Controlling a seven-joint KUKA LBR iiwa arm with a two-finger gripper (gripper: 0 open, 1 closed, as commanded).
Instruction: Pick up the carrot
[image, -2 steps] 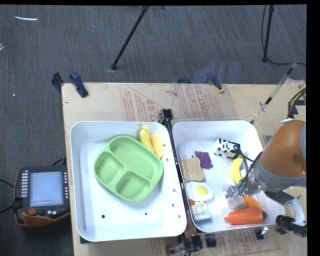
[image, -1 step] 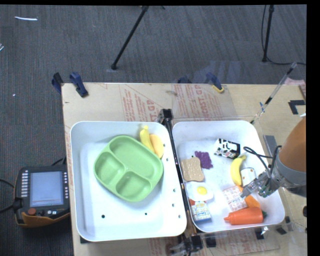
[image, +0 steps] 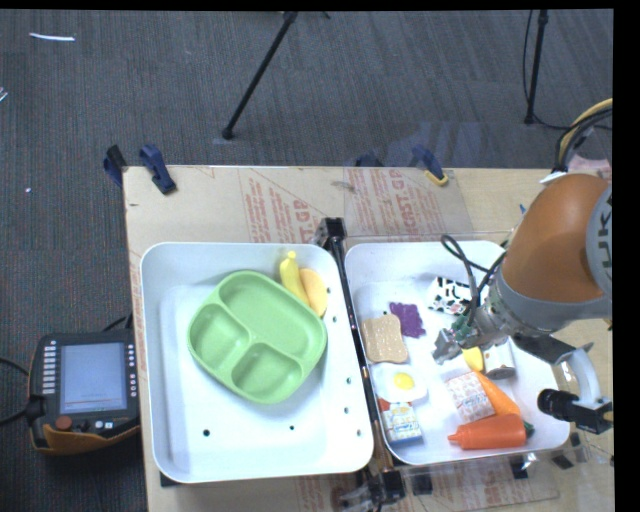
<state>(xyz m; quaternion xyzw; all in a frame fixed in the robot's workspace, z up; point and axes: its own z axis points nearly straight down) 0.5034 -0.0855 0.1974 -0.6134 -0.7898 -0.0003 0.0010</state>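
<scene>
**Carrot low in the right bin, claw not yet over it**

Carrot (image: 490, 432) lay on its side in the near right corner of the right bin (image: 420, 258), thick end pointing left, close to the front wall. A second orange piece (image: 497, 396) sat just above it, slanting up toward the gripper (image: 462, 345), and I could not tell whether the two touched. A pale wrapped block (image: 467, 394) stood just beside that piece on the left; a small carton (image: 403, 422) and a fried egg (image: 401, 381) were further left, with toast (image: 384, 339) and a purple piece (image: 407, 318) beyond.

The gripper hung up and left of the carrot, near a yellow bit (image: 473, 358), with nothing visibly between its fingers. Whether the claw was apart or together, I could not tell from this angle.

As I judged it, the step in hand was the approach. To do it well I would bring the claw toward the front wall and centre it over the carrot's middle, turn the fingers across its short width, and come straight down, clear of the slanting orange piece and the wall. Closing near the tapered end would risk a slip.

The left bin (image: 160, 300) held a green tray (image: 258, 338) and a banana (image: 291, 276).
</scene>
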